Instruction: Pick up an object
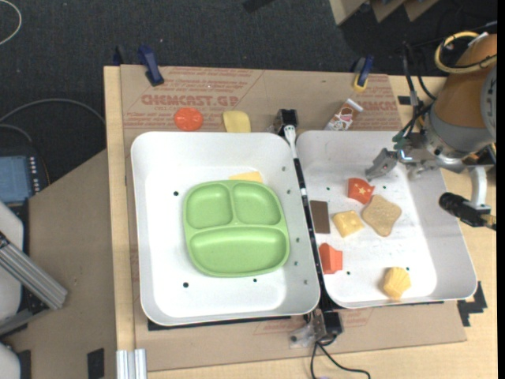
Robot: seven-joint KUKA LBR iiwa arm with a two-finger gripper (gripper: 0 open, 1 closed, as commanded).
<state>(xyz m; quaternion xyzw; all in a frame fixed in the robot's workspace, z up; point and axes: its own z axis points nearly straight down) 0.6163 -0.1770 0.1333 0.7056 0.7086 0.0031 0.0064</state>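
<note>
Nothing is picked yet: the gripper (384, 164) hovers spread and empty above the right bin (450, 267), near the red star-marked piece (360, 189).

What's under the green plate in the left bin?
A yellow piece pokes out from under the far edge of the green plate. Only its corner shows; the rest is covered, so its full shape and anything else beneath cannot be seen.

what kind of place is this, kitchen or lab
Most likely a robotics lab bench, not a kitchen: two white bins sit on a clamped board, toy food like the red piece lies in the right bin, and a gripper reaches in amid loose cables.
</note>
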